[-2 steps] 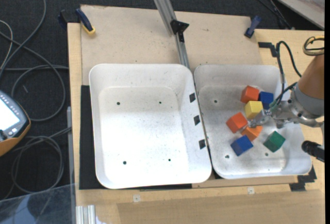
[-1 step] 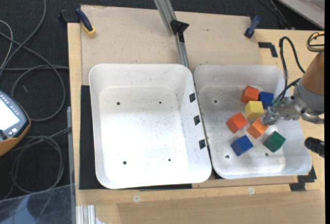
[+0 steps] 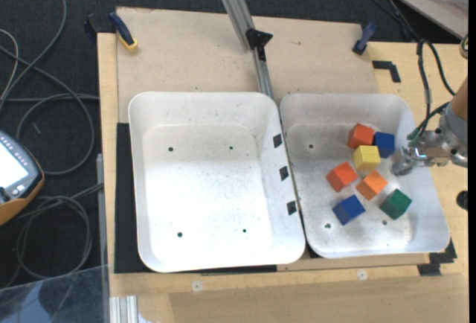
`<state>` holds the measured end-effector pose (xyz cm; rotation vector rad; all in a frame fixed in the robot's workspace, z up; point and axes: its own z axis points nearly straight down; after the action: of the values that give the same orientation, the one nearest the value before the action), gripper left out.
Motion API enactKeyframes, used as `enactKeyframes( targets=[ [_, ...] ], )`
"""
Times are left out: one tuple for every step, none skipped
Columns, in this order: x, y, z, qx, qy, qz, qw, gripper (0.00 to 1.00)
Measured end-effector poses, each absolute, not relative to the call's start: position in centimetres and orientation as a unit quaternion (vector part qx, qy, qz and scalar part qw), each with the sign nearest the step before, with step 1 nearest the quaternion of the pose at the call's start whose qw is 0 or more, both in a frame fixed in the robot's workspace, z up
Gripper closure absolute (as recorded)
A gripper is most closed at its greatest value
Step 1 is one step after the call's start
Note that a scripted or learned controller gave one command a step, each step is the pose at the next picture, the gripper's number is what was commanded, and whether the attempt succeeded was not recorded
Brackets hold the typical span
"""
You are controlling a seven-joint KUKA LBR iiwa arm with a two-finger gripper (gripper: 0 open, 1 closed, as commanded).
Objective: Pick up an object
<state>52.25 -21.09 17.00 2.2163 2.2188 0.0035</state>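
Dark carpet with loose black cables runs all around a wooden bench (image 3: 201,53), and the bench carries two shallow white bins side by side. On the left, the left bin (image 3: 149,120) shows just its speckled floor and a few small dark holes. Next to it, the right bin (image 3: 312,113) has all the blocks, bunched toward its right half.

Block rundown: an orange cube (image 3: 361,135) sits at the top of the bunch with a blue cube (image 3: 384,143) touching its right side. Just below those is a yellow cube (image 3: 366,157). A second orange cube (image 3: 341,176) sits to the lower left of the yellow one, and a lighter orange cube (image 3: 371,184) is just right of that. At the bottom, a bigger blue cube (image 3: 348,209) and a green cube (image 3: 396,203) sit a little apart.

Over at the right bin's right rim is the gripper (image 3: 408,160), reaching in from the right, near the blue and yellow cubes but not touching any. Honestly can't tell if its fingers are spread or closed; it's too small and blurry. Nothing visible between them.

A slanted metal pole (image 3: 236,5) comes down to the gap between the bins, and blue clamps (image 3: 123,30) grip the bench's back corners.
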Motion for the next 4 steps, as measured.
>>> enactKeyframes(
  targets=[
    [52.5, -20.1, 22.6, 0.706, 0.708, 0.0019, 0.004, 1.0],
    [52.7, -20.1, 28.1, 0.706, 0.708, 0.0019, 0.004, 1.0],
    [53.7, -14.3, 28.3, 0.704, 0.71, 0.0014, 0.0, 1.0],
    [55.2, -9.1, 26.4, 0.705, 0.709, 0.0002, -0.002, 1.0]
  ],
)
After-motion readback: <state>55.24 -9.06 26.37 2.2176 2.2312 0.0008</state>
